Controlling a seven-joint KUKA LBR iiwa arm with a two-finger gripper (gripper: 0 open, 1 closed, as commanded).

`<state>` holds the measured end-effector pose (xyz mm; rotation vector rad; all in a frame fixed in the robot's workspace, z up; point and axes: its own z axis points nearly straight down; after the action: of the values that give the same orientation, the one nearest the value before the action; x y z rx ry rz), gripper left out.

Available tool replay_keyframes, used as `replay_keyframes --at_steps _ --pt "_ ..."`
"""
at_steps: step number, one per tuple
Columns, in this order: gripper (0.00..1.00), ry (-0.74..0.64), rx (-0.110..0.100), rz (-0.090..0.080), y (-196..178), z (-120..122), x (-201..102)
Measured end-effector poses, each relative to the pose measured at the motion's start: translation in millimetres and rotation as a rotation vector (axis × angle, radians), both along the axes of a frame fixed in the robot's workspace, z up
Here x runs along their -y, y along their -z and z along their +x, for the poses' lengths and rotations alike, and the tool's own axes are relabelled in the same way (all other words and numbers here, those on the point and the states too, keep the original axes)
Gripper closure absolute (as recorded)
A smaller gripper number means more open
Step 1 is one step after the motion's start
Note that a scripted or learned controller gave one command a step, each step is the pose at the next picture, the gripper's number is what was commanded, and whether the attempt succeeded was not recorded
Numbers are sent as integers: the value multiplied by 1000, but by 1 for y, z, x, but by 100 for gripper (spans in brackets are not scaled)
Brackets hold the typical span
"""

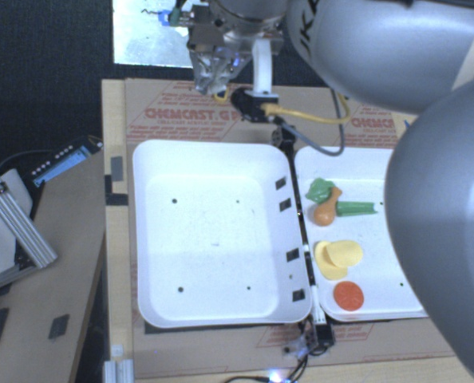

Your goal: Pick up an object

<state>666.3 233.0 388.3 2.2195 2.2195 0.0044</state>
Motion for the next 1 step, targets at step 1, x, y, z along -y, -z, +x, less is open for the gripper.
replay_keyframes --at_steps 1 --pt "100 -5 11 5 -123 2 -2"
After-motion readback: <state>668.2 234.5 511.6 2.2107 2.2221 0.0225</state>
